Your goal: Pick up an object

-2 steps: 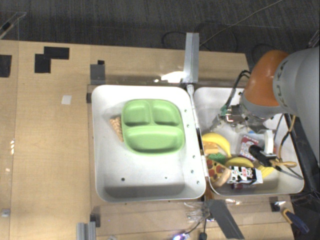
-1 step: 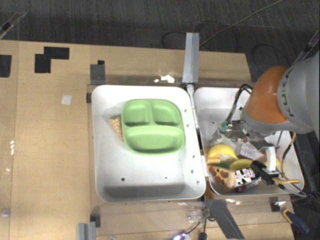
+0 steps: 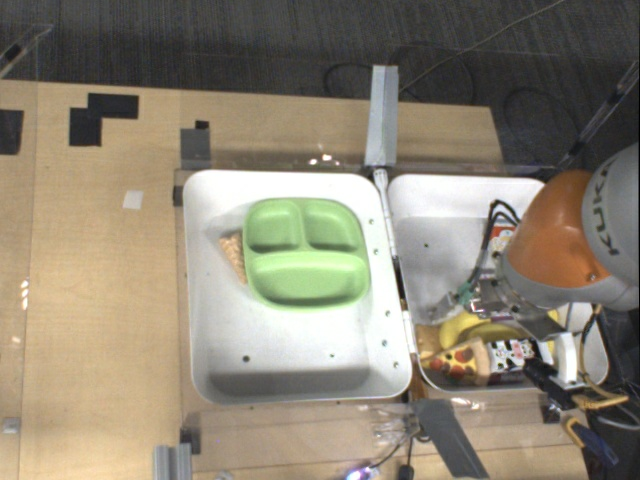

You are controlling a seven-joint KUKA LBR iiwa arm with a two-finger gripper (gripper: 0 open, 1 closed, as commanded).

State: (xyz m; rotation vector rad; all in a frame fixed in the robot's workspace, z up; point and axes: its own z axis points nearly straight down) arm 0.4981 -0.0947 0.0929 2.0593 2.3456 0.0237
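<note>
The grey arm with its orange band (image 3: 555, 236) reaches down into the right bin (image 3: 440, 218). My gripper (image 3: 478, 303) hangs low over a pile of objects at that bin's near end. Just below it lie a yellow banana (image 3: 458, 326), a pizza slice toy (image 3: 452, 361) and a small printed box (image 3: 510, 353). The wrist hides the fingertips. Nothing is seen between them.
The left bin (image 3: 215, 298) holds a green divided plate (image 3: 303, 251) with a tan waffle-like piece (image 3: 233, 256) tucked under its left edge. A metal post (image 3: 381, 118) stands between the bins at the back. Cables trail at the right by the arm.
</note>
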